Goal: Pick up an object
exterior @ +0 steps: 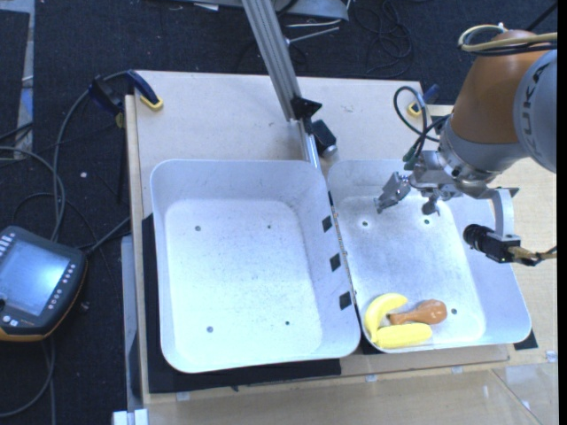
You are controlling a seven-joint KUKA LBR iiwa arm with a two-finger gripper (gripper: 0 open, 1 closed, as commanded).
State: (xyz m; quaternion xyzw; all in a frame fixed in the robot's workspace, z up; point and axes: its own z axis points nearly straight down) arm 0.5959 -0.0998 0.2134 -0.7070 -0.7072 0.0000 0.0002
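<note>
Camera view: curved yellow banana (383,309) beside brown drumstick-shaped toy (423,311); fingers (387,196) spread, nothing between.

The only lettering that can be made out is on the grey shell of the arm (532,104) at the right edge of the view, where part of a dark letter or 2 of a brand mark shows, cut off by the frame and too partial to read as a word. The handheld pendant (35,282) at the left has a lit screen, but whatever stands on it is too small and blurred to read.
</note>
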